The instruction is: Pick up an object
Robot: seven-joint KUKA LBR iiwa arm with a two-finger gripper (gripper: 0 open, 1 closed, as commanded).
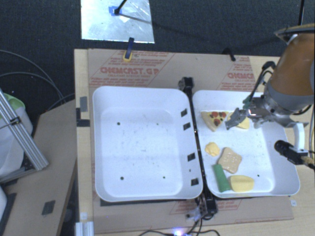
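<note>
Left bin [106, 102] bare white on cardboard-covered tabletop [147, 68]. Right bin [290, 183] carries pizza slice [215, 119], small yellow lump [212, 149], cracker [230, 160], green stick [221, 177], yellow oval piece [241, 183]. Tool [236, 119] low at bin's upper part, beside pizza slice, over pale yellow piece [243, 124]; grip state cannot be told.

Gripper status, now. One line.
Gripper: low over the right bin, beside the pizza slice and a yellow piece; whether it is open, shut or holding anything cannot be told.
</note>
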